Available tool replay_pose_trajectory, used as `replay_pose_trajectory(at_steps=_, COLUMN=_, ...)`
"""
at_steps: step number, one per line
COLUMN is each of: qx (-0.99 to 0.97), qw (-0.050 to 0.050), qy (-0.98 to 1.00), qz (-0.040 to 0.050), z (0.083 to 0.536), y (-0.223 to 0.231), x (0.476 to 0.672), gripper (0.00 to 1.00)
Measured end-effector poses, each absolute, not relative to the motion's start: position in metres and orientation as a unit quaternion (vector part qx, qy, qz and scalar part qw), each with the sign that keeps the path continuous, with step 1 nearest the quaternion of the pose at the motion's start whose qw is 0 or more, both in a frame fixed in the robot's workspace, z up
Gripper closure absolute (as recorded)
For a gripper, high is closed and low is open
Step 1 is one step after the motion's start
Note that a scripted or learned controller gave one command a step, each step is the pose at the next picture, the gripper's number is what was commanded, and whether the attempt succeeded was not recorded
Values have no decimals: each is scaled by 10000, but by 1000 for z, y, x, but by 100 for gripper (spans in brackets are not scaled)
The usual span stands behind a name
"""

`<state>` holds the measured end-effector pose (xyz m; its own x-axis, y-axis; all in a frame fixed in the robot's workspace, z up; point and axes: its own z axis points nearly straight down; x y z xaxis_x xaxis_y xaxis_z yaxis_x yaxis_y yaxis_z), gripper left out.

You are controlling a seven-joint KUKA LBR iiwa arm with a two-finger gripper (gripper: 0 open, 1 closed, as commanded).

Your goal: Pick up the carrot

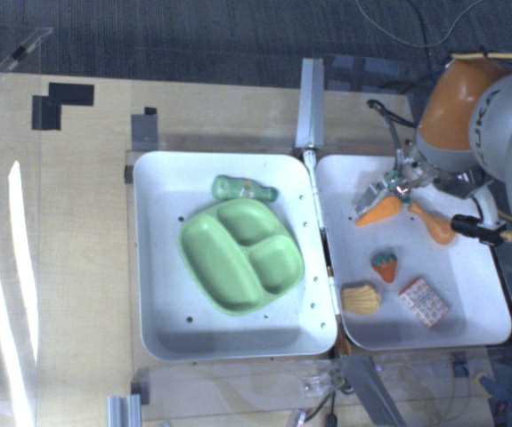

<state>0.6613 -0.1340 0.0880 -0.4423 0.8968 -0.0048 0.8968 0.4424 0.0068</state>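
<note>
A: Where's the tapered orange carrot?

B: Right white bin, upper left part, lying tilted w/ its thick end up-right, right at the two-finger gripper.

A: Fingers?

B: Small, blurry. Can't tell if spread or pinching; tip sits at the carrot's top end.

A: Other stuff?

B: Same bin: orange pear-shaped piece just beside the carrot, red strawberry, yellow ridged chip, patterned square block. Left white bin: green three-compartment plate, green bottle lying at its top edge.
</note>
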Motion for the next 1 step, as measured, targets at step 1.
replay_pose_trajectory(at_steps=1, qx=5261, qw=81, qy=8504, qz=38, z=102, y=-133, x=664, gripper=100)
